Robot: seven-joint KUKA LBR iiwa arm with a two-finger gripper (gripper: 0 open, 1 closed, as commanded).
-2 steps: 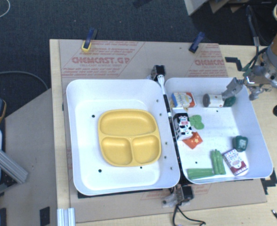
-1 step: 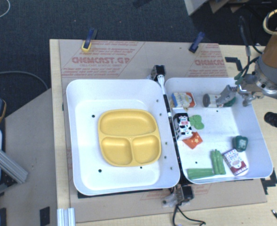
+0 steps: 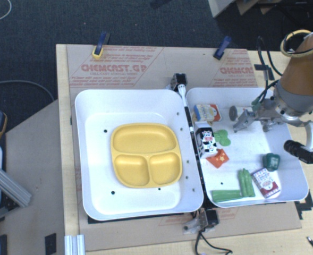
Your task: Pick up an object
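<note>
a bench [image 3: 145, 62] faced with printed brown board is seen on a dark carpeted floor, bearing two shallow white bins side by side, the left bin [image 3: 87, 142] holding a yellow three-compartment tray [image 3: 145, 154]. in the right bin [image 3: 294, 185] are listed: a small printed packet [image 3: 206, 112] near the far left corner, a black-and-white item [image 3: 206, 140] beside a green piece [image 3: 222, 138], a red-orange wedge [image 3: 218, 158], two green pods [image 3: 245, 182], a flat green strip [image 3: 225, 195], a red-and-white packet [image 3: 265, 183] and a dark green cap [image 3: 271, 161]. the gripper [image 3: 240, 119] is held low over the far part of the right bin with its fingers parted, nothing being grasped between them.
</note>
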